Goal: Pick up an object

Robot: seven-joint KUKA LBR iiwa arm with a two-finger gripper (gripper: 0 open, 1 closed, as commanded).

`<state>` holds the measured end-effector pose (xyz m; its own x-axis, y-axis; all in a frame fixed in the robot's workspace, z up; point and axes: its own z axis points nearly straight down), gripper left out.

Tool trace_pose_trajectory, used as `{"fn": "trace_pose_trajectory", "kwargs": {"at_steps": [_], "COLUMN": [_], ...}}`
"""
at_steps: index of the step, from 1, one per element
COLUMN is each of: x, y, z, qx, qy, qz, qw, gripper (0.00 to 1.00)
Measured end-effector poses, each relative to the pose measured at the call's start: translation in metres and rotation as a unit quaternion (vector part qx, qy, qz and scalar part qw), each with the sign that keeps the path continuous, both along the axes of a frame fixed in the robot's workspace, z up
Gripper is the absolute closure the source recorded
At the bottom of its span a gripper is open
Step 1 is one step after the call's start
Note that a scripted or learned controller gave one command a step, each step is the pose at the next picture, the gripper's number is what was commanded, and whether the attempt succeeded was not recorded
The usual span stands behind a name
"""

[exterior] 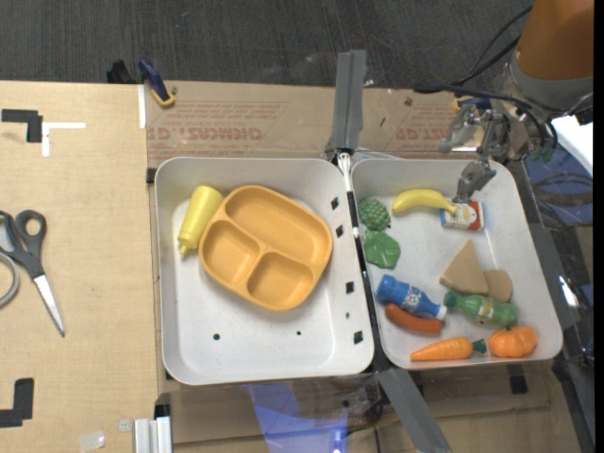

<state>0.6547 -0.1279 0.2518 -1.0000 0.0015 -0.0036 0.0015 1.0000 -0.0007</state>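
Two shallow white bins sit side by side on the tabletop: the left bin (pixel 179 347) carries one orange three-compartment plastic tray (pixel 264 246) and one yellow bottle (pixel 197 217); the right bin (pixel 528 253) is crowded with toy food. The gripper (pixel 469 189), its state hidden, hangs just above a small red-and-white carton (pixel 464 216) beside one yellow banana (pixel 420 200).

A small red-and-white carton (pixel 463 216) lies near the right bin's (pixel 540 253) far edge, touching the yellow banana's (pixel 420 200) right end, under the gripper (pixel 471 185).

Red lettering on the cardboard sheet (pixel 241 121) — upside down, too faint to read.
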Motion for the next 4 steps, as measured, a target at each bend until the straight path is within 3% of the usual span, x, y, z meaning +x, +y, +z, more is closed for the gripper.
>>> {"fn": "trace_pose_trajectory", "kwargs": {"at_steps": [1,2,3,4], "x": [-0.010,0.002,-0.011,-0.026], "y": [-0.028,-0.096,-0.010,-0.095], "z": [-0.144,-0.157,-0.158,-0.157], "qx": [0.0001,-0.0010,0.0005,-0.0014], "qy": [0.000,0.000,-0.001,-0.002], "qz": [0.043,0.090,0.037,0.132], "qw": [0.9991,0.9960,0.9993,0.9913], "gripper": [0.00,0.00,0.00,0.00]}}
